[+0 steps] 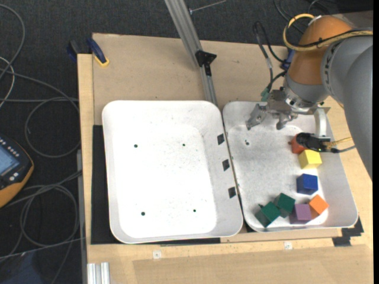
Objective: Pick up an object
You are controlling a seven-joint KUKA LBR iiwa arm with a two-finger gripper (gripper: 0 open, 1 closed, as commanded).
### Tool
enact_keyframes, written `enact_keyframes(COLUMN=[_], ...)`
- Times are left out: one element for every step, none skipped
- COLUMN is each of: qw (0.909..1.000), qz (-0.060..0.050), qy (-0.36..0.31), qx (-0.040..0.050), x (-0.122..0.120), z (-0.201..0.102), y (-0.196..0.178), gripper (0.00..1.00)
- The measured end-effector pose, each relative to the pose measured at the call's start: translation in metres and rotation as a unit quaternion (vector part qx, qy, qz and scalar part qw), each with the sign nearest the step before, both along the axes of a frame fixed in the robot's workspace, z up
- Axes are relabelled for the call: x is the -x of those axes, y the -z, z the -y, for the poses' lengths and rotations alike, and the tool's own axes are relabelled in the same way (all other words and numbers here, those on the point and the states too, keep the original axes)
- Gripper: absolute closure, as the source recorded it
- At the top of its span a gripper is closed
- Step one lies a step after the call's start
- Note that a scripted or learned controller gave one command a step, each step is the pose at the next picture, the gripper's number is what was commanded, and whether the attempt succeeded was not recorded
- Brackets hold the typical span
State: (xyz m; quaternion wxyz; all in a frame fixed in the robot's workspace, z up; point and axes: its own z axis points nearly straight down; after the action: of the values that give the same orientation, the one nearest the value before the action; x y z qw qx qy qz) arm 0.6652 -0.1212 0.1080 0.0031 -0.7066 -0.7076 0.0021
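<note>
hovering over the upper part of the right bin (249,158), the gripper (267,120) has its fingers spread apart with nothing between them. coloured blocks lie apart from it, the red block (295,145) nearest, the yellow block (310,158) just below that.

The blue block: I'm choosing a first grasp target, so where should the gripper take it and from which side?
Probably take the blue block from straight above, fingers closing on its left and right faces. Bare bin floor lies to its left, and the bin's wall leaves some room on its right. The yellow block sits close behind and the orange block close in front, crowding those faces.
</note>
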Motion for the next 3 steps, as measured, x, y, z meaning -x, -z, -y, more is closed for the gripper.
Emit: enact_keyframes(qw=[1.0000,1.0000,1.0000], qz=[0.005,0.008,0.007], qy=[0.000,0.000,0.000], qx=[0.0006,0.0015,0.0014], x=[-0.003,-0.004,-0.005], z=[0.000,0.000,-0.001], y=[-0.016,-0.082,-0.124], gripper=[1.00,1.00,1.00])
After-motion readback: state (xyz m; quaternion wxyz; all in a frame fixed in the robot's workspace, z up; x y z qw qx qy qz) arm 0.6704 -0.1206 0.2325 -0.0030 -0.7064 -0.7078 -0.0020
